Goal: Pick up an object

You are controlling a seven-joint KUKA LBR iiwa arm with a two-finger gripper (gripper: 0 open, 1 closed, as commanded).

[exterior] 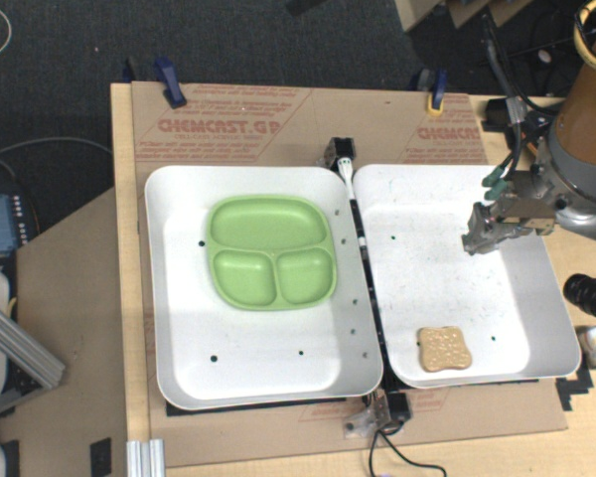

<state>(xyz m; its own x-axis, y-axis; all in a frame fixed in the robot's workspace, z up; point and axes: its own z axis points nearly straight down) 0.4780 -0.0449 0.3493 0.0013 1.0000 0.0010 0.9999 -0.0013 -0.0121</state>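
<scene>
While gripper (pixel 480 238) hangs over right bin (pixel 536 361), fingers' state unclear | tan cracker-like square (pixel 444 348) near edge | green divided plate (pixel 272 252) in left bin (pixel 174 296)

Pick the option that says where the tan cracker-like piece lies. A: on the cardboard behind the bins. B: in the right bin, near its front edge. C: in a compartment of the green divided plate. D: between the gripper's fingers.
B: the tan cracker-like piece lies on the floor of the right bin near its front edge, apart from the gripper.
</scene>
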